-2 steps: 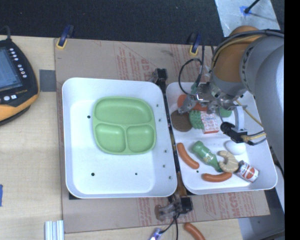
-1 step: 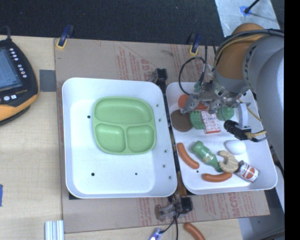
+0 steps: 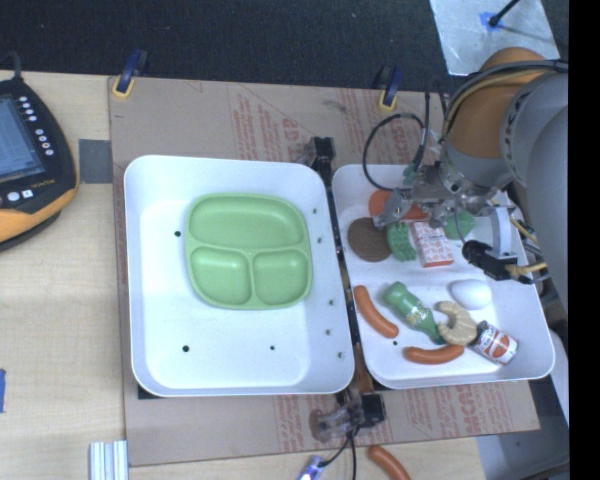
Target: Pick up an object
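Note:
My gripper (image 3: 423, 206) is low over the far part of the right bin (image 3: 540, 368), coming in from the right beneath the orange wrist band. Directly under and around it lie a red-orange piece (image 3: 384, 204), a brown disc (image 3: 366, 239), a green item (image 3: 400, 244) and a red-and-white box (image 3: 433, 244). The gripper hides part of these. Nearer the front of the same bin are a white egg (image 3: 470, 293), a green bottle (image 3: 409, 307), two sausages (image 3: 376, 312) (image 3: 432, 355), a tan pretzel-like piece (image 3: 459, 322) and a small can (image 3: 496, 344).
The left bin (image 3: 150, 348) holds a green divided plate (image 3: 248, 248). A teach pendant (image 3: 20, 163) lies on the bench at far left. Another sausage (image 3: 385, 460) lies outside the bins at the front. Cables loop near the right bin's far edge (image 3: 390, 133).

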{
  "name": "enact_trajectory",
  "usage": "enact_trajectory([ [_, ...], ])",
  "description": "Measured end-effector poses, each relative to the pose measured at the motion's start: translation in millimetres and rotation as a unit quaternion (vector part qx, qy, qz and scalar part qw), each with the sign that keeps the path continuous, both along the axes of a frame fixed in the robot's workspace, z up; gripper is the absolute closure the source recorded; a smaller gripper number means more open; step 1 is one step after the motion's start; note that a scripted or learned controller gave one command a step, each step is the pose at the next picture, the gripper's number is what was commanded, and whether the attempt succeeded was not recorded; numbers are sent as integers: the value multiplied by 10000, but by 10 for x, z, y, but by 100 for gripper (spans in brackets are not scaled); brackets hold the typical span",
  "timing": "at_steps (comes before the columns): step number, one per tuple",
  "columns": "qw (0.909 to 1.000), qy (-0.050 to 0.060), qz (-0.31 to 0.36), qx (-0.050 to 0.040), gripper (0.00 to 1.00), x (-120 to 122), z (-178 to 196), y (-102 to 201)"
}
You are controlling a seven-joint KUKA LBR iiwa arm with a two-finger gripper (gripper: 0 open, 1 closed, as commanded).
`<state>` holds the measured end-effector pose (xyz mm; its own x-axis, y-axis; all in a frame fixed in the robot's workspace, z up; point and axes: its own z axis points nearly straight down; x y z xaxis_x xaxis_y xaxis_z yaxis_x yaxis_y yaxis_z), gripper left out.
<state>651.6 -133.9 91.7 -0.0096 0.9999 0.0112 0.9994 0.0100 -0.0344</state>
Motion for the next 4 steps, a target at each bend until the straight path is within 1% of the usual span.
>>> enact_trajectory([
  [1, 10000, 28, 14, -8, 100, -8, 107, -14],
  [2, 10000, 21, 17, -7, 0, -2, 111, -11],
  [3, 9998, -176, -29, -70, 0, -654, 66, 102],
  [4, 9998, -198, -30, -71, 0, -305, 42, 141],
])
